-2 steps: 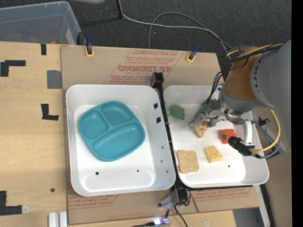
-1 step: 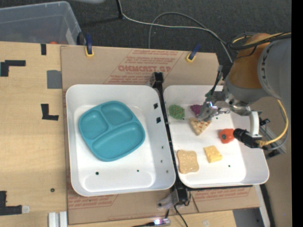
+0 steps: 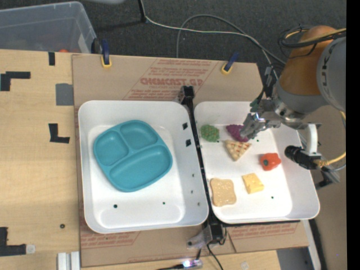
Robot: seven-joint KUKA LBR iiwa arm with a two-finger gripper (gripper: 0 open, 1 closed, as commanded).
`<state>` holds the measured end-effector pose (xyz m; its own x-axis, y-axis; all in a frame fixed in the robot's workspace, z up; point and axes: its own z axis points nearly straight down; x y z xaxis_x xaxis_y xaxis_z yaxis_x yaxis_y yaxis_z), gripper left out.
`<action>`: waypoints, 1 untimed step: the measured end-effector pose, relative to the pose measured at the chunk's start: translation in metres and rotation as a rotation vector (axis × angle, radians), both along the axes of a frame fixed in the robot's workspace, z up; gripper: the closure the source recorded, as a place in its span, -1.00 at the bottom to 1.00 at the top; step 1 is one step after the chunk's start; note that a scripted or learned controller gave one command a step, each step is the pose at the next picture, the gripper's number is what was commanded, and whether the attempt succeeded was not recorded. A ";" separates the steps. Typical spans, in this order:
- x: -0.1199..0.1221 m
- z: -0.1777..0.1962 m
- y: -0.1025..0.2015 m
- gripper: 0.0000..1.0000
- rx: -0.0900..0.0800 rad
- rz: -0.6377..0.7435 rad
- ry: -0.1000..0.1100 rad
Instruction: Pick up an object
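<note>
Purple toy point(image 3: 234, 131) touching the gripper point(image 3: 248, 129), finger state indiscernible, waffle wedge point(image 3: 238, 148) just below, green piece point(image 3: 210, 133) leftward.

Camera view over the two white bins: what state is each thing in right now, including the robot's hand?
hand: down in the right bin, at the purple piece
purple piece: lying beside the hand
green piece: lying free
waffle wedge: lying flat
red piece: lying free
yellow cheese: lying free
toast slice: lying flat
teal divided plate: flat in the left bin
</note>
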<state>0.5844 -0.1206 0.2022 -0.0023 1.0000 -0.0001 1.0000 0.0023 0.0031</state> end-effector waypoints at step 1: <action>0.001 0.031 0.000 1.00 0.000 -0.001 0.001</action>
